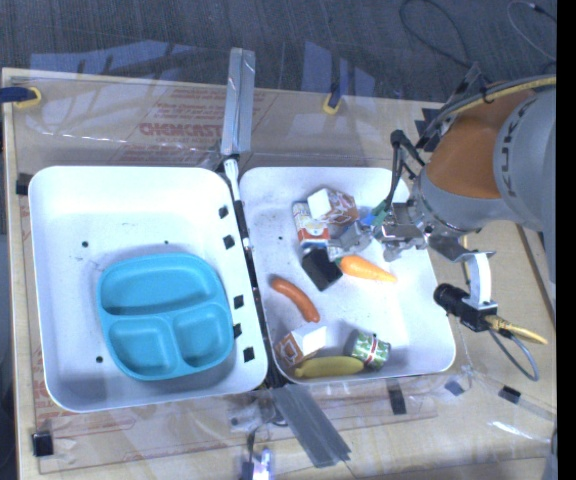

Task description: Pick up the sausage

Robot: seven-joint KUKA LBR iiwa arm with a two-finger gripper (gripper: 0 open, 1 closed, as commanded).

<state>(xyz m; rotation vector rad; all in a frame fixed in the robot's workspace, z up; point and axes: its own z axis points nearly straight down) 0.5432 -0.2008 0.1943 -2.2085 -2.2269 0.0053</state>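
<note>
Sausage [295,299] lies in right bin [423,343], left-below end effector [388,230]

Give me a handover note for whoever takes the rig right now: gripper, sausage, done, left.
Gripper: low over the upper right of the right bin, next to the carrot; nothing visibly held.
Sausage: lying loose on the right bin's floor, left of centre, below the black block, apart from the gripper.
Done: no grasp yet.
Left: move to the sausage, close on it, lift it.
</note>
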